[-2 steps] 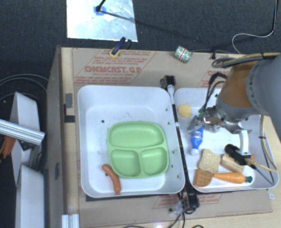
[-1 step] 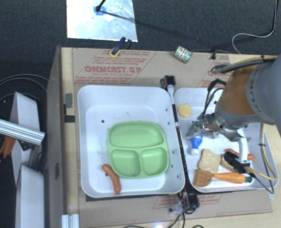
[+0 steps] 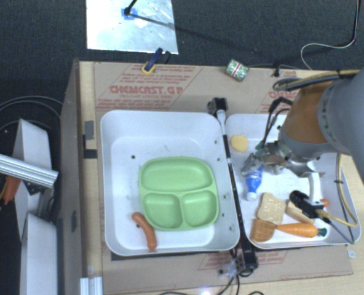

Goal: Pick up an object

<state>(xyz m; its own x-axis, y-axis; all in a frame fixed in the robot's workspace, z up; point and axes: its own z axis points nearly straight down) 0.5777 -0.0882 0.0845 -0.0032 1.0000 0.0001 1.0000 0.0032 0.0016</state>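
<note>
My gripper (image 3: pixel 257 163) hangs low over the left part of the right bin (image 3: pixel 265 123), reaching in from the right. Just below it lies a small blue and white bottle (image 3: pixel 253 183), close to the gripper or touching it; I cannot tell which. A yellow round piece (image 3: pixel 238 142) lies up and to the left of the gripper. Along the bin's front are a slice of bread (image 3: pixel 270 207), a brown waffle (image 3: pixel 262 230) and an orange carrot (image 3: pixel 297 230).
The left bin (image 3: pixel 117 165) holds a green divided tray (image 3: pixel 179 191) and a sausage (image 3: pixel 145 229) at its front. A black divider bar (image 3: pixel 226 158) runs between the bins. A small green can (image 3: pixel 237 69) sits on the cardboard behind them.
</note>
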